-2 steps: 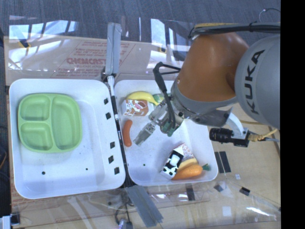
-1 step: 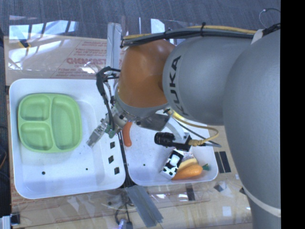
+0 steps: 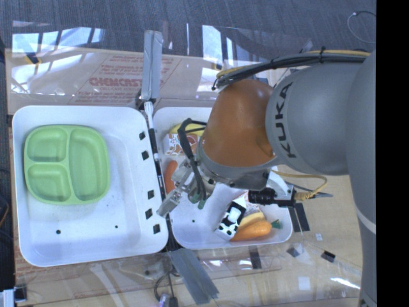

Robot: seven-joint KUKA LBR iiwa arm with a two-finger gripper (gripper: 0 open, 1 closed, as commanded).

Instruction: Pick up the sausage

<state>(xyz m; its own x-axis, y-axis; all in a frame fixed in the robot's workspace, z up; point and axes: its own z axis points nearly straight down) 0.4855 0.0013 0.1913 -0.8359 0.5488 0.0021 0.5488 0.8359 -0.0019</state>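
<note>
Your arm reaches in from the right and covers most of the right bin; the letters "KUKA" run down its grey housing beside the orange band. The tool hangs low over the right bin's left side, close to the divider between the bins, and you cannot tell how it is set.

The sausage, reddish orange, lies in the right bin along its left wall, just left of the tool and partly hidden by it. Near the bin's front edge you can see a carrot touching a black-and-white patterned item.

In the left bin sits a green divided plate. Behind the bins on the table, a cardboard sheet carries red printing too blurred to read.
</note>
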